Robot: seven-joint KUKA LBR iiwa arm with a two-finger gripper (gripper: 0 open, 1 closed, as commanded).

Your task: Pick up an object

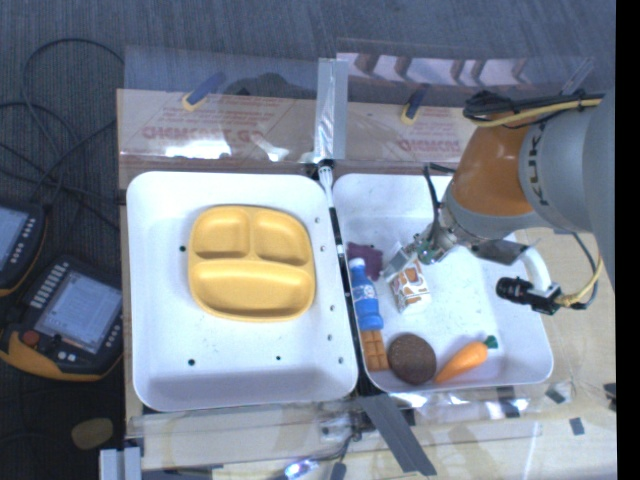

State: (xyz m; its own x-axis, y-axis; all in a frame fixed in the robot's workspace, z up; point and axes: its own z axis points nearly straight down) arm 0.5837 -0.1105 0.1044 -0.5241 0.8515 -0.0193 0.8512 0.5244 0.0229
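My gripper reaches down into the right bin from the right, below the orange band of the arm. Its tip hovers just above a small white and orange box, touching or nearly touching it. A purple object lies just left of the tip. A blue bottle lies along the bin's left wall, with an orange waffle-like block below it. A brown round object and a carrot rest near the front edge.
The left bin holds a yellow divided plate. A black cable fitting hangs from the arm over the right bin's right side. A tablet and a controller lie on the floor at left.
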